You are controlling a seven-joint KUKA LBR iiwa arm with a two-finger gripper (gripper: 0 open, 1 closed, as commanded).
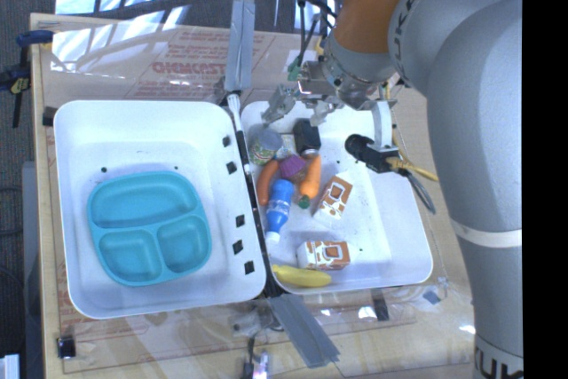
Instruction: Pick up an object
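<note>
**Arm parked over the back of the right bin, fingers spread**

Dark grey carpet runs behind the bench (133,49), which has a shiny clear sheet over cardboard and two white bins sitting side by side on it. Left bin (80,129) has just one thing in it: a blue divided tray (146,226) with three compartments, lying flat toward the near side.

Right bin (390,226) is where all the clutter is. Along its left wall there's a blue bottle (279,204) with a white cap pointing toward the near edge. Beside the bottle are two carrots: an orange carrot (310,177) just to its right, and a second carrot (266,180) squeezed against the wall on its left. A red toy (291,165) sits between their tops. A little brown and white carton (335,197) lies tilted to the right of the carrots, another carton (324,255) sits nearer the front, and a banana (302,277) lies along the front wall, touching that second carton.

Big grey arm (461,102) comes in from the right. Its gripper (300,104) hangs over the far left corner of the right bin, fingers spread wide apart with nothing between them. A black piece (306,138) sits just below it; can't tell what that is.
</note>
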